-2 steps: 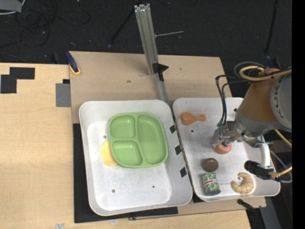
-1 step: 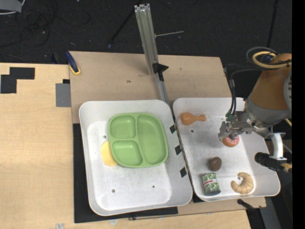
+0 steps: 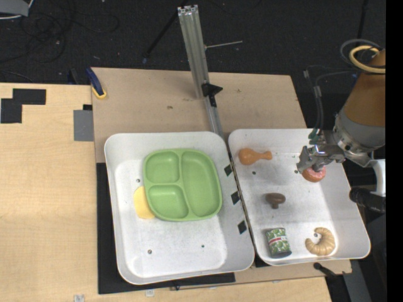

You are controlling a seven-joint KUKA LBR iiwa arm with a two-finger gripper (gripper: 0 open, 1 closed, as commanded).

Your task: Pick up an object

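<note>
My gripper (image 3: pixel 314 160) hangs over the right side of the right bin (image 3: pixel 352 231), reaching in from the right. Directly under it, touching or nearly touching it, is a small red round object (image 3: pixel 313 174); whether it is held I cannot tell. Also in the right bin are an orange drumstick-shaped piece (image 3: pixel 254 156) at the upper left, a small brown object (image 3: pixel 274 199) in the middle, a green can (image 3: pixel 277 242) at the lower middle and a tan croissant (image 3: pixel 322 241) at the lower right.
The left bin (image 3: pixel 170 257) holds a green divided plate (image 3: pixel 182 184), with a yellow object (image 3: pixel 141 204) partly tucked under its left edge. A metal post (image 3: pixel 195 55) rises behind the bins. Black clips (image 3: pixel 234 197) sit along the wall between the bins.
</note>
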